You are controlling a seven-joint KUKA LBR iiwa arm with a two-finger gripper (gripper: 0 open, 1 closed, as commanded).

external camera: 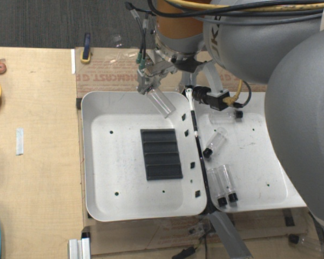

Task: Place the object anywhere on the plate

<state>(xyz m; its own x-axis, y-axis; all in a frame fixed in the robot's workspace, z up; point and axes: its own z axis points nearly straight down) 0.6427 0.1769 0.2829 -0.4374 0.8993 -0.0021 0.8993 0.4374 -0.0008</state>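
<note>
- Wooden surface (38, 171) carries two white bins; black ribbed plate (161, 154) lies in left bin (97, 198).
- Gripper (151, 85) hovers at far rim, fingers clamped on clear vial (161, 102).
- Step: carrying. Next: move nearer, over plate, lower, release.

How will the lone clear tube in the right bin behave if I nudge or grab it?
The tube looks round and lies on its side on the smooth bin floor, so a push will probably roll it. Its clear walls suggest thin plastic, likely light and slick. The black cap at one end may make it veer.
</note>
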